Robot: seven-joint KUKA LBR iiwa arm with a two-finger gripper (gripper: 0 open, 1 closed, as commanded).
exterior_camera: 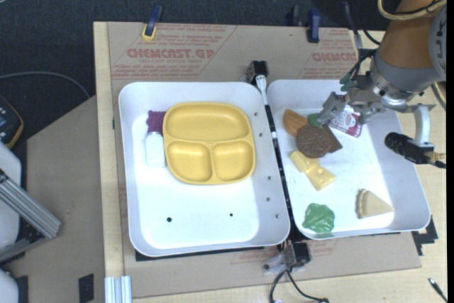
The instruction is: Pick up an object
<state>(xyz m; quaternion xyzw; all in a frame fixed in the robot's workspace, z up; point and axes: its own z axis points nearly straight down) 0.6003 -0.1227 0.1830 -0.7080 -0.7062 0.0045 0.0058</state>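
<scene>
from nine o'clock we pass the yellow tray in the left bin, then the right bin. at its twelve o'clock the gripper stands beside a red-and-white packet, which we judge light and crinkly (grip its edges), long axis toward one o'clock. we cannot tell the claw's state.

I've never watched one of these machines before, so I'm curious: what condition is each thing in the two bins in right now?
Yellow divided tray: lies flat in left bin.
White bottle: on its side beside the tray.
Brown round piece: flat in right bin.
Cheese wedge: lying loose.
Green piece: near front rim.
Gripper: low over right bin's back.
</scene>
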